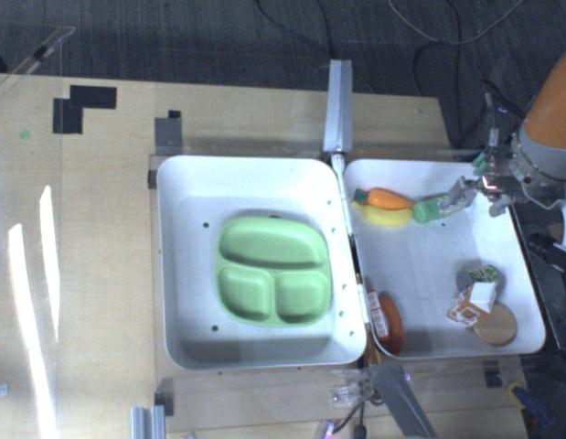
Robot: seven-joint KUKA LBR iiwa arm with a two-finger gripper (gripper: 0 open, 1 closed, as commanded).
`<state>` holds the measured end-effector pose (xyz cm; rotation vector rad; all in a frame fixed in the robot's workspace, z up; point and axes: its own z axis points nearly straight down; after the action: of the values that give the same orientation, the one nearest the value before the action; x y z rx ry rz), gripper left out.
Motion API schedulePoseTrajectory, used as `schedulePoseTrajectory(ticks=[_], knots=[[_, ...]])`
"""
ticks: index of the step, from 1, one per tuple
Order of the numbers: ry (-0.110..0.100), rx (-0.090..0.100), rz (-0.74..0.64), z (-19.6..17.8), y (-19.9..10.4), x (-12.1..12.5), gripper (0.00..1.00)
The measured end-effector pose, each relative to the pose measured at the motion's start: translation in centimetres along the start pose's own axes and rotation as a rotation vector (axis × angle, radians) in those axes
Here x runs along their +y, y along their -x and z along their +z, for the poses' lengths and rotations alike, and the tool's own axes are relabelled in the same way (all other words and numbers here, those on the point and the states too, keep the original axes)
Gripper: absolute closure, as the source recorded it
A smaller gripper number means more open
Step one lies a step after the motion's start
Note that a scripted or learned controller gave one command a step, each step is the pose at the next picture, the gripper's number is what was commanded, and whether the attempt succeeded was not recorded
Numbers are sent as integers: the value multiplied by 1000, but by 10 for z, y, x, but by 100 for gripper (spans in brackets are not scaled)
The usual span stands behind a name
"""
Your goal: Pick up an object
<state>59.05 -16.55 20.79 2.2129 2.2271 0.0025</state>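
The hand (465, 193) sits low over the right bin (529, 273), by its far wall; whether it grips anything I cannot tell. A green piece (426, 210) lies just beside it, touching a toy carrot (388, 198) and a yellow banana (385, 217). The left bin (177, 245) bears a green divided tray (273, 270).

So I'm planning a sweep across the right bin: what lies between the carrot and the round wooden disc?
In the camera view, bare white bin floor lies between the carrot and the wooden disc; a small carton sits against the disc.
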Motion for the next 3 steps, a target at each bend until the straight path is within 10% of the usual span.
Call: schedulePoseTrajectory(ticks=[1, 2, 3], knots=[[2, -1, 4, 111, -9, 72, 0], [6, -1, -214, 121, -31, 34, 0], [13, 0, -216, 109, -33, 37, 100]])
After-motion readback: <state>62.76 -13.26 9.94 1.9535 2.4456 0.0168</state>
